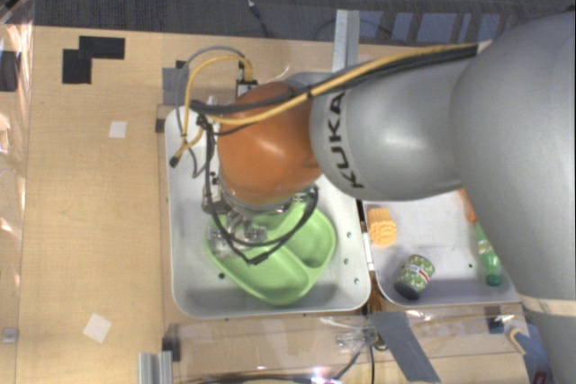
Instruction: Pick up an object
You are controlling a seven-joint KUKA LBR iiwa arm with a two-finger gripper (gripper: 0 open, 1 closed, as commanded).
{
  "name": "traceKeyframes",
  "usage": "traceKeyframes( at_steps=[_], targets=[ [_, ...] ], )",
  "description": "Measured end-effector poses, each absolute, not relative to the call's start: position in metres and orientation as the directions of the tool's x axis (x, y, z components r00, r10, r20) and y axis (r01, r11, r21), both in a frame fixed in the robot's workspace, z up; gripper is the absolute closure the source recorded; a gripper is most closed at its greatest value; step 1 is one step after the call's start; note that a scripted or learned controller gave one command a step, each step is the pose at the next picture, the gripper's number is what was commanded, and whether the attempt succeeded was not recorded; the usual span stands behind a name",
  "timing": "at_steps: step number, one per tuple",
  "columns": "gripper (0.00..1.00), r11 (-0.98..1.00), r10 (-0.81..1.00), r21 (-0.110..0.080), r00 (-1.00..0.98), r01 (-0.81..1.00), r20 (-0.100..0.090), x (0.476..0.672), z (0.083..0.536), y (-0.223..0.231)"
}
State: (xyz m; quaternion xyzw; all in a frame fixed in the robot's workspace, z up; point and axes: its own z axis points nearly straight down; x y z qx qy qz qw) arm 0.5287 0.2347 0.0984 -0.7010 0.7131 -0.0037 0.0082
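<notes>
Left bin point(184, 283): a divided dish point(288, 270) lies beneath the arm's wrist point(265, 153). Right bin point(450, 290): a corn cob point(382, 227), a can point(414, 274) and a bottle point(488, 258).

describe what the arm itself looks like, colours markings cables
The arm is a thick, rounded, light grey body with "KUKA" in dark letters near the wrist. Next comes a bulbous orange band. A yellow-and-black cable runs along the top, yellow hoses loop beside the wrist, and dark wires hang around the gripper.
</notes>
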Motion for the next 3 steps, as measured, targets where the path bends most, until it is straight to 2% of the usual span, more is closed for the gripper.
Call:
traceKeyframes(
  at_steps=[1,2,3],
  targets=[
    [1.0,-0.318,-0.948,-0.037,0.319,-0.947,-0.007,0.507,0.099,0.223],
    [1.0,-0.909,-0.418,-0.018,0.909,-0.417,0.012,0.501,0.097,0.241],
    [1.0,-0.619,-0.785,-0.014,0.619,-0.785,0.001,0.5,0.308,0.237]
  ],
)
